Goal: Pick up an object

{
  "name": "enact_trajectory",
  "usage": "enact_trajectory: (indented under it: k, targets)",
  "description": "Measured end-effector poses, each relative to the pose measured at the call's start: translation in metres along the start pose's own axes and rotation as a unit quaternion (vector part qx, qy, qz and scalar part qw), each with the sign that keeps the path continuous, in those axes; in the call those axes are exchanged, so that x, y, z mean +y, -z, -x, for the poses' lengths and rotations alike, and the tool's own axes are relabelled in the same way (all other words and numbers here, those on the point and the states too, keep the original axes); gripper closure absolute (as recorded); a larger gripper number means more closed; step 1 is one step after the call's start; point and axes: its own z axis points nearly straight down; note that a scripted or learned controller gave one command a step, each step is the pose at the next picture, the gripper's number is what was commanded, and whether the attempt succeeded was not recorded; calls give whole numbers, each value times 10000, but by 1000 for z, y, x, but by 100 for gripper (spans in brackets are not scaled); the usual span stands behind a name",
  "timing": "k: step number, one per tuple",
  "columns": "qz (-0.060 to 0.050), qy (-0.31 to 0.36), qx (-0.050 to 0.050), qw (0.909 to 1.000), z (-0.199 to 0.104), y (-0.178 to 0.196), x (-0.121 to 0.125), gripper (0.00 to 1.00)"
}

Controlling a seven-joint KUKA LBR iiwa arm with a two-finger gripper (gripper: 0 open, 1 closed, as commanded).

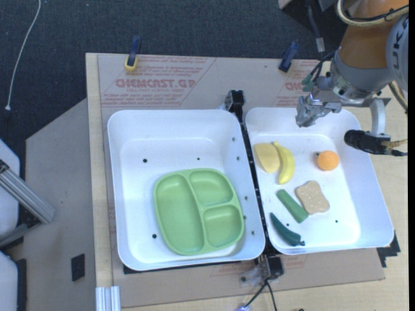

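Observation:
The right white bin holds a yellow banana beside a pale yellow piece, an orange ball, a slice of toast, a green stick and a dark teal piece. My gripper hangs over the bin's far edge, above and behind the banana, with nothing seen between its fingers. The grey arm with its orange band comes in from the upper right.
The left white bin holds a green divided plate. A black clamp sits between the bins at the back. Blue clips hold the cardboard sheet. A black cylinder sticks out by the right bin's rim.

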Motion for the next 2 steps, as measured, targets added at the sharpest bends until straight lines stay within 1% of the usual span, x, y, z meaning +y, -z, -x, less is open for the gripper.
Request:
enact_trajectory:
  k: [1,2]
  targets:
    - [0,13,7,10000,-62,3,-16,100]
    - [-7,8,1,10000,-124,-3,-31,100]
